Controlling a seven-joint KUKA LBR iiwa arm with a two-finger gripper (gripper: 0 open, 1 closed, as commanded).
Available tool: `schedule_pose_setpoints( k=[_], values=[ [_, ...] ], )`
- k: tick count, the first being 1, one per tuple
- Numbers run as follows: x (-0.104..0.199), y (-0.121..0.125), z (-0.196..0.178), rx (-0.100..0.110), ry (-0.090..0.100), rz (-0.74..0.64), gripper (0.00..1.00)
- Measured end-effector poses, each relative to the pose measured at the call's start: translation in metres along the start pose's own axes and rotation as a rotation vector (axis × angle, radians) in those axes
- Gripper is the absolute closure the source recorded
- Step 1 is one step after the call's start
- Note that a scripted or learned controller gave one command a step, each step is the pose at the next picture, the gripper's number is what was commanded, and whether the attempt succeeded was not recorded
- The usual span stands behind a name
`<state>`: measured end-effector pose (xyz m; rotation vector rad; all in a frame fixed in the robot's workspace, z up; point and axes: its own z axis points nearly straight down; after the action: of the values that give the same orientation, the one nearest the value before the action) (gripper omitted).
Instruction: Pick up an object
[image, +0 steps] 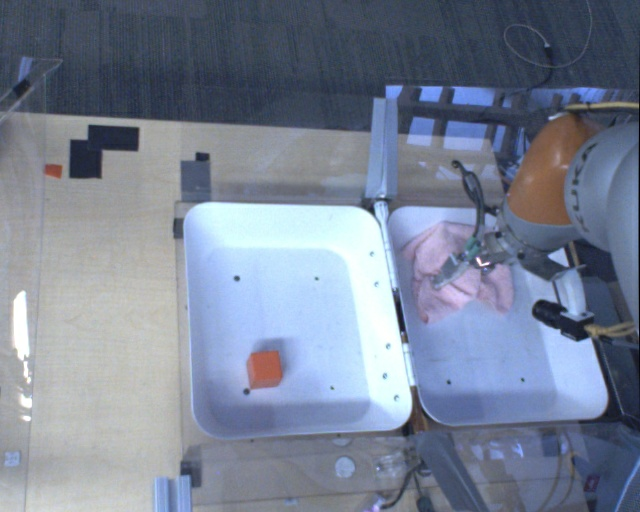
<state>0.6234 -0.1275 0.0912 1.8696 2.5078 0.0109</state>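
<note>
A crumpled pink cloth (462, 285) lies in the back part of the right bin (520, 390). A small orange cube (265, 369) rests near the front of the left bin (290, 240). My gripper (452, 268) reaches in from the right and is low over the cloth's middle, seemingly touching its folds. The grey arm with its orange band (545, 185) stands over the right bin's back right corner and hides part of it.
A metal divider (397, 300) separates the two bins. Black and orange markers (95, 150) lie on the wooden bench at the far left. Cables and a metal frame (470, 110) stand behind the right bin.
</note>
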Motion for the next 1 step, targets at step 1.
schedule_pose_setpoints(
  k=[1],
  values=[
    [0.0278,0.0027,-0.0004,-0.002,0.0,-0.037,0.0]
  ],
)
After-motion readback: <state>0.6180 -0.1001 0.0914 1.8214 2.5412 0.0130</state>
